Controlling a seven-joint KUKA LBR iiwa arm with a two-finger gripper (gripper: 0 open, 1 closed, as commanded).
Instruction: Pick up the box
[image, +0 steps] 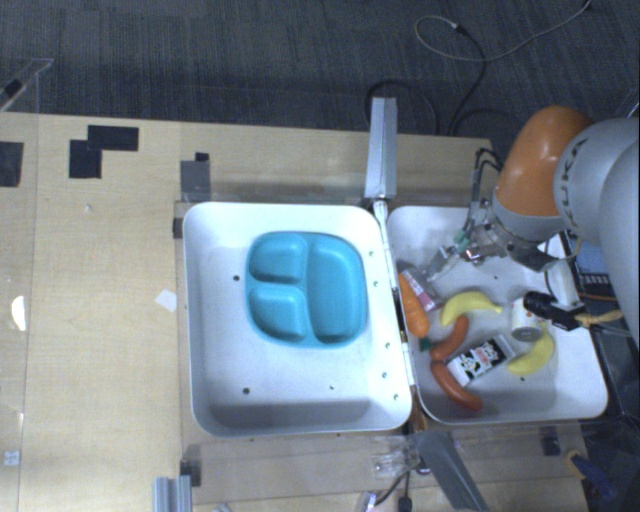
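— Looking into the right bin (590, 395), you'll find the gripper (462, 250) low over its upper left part, hanging from the grey arm (600, 185) with its orange band (535, 160) just above the wrist.

— Can you tell me what the fingers are doing?

— You can't read that from up here; the fingertips blur into the white floor, so whether they're spread or pressed together I cannot tell. Nothing shows between them.

— Where's the box (478, 362) from there?

— Below the gripper and slightly right, well apart from it. It's the small black-and-white carton lying flat near the bin's middle. You'll see a yellow banana (468, 304) between gripper and box, a red sausage (455, 387) touching or nearly touching the box's lower left, and a second banana (535, 355) just to its right.

— Anything closer to the gripper?

— An orange carrot (414, 312) and what may be a pink wrapper (420, 290), below and left. Farther left, the other bin (215, 390) holds a blue divided tray (305, 287).
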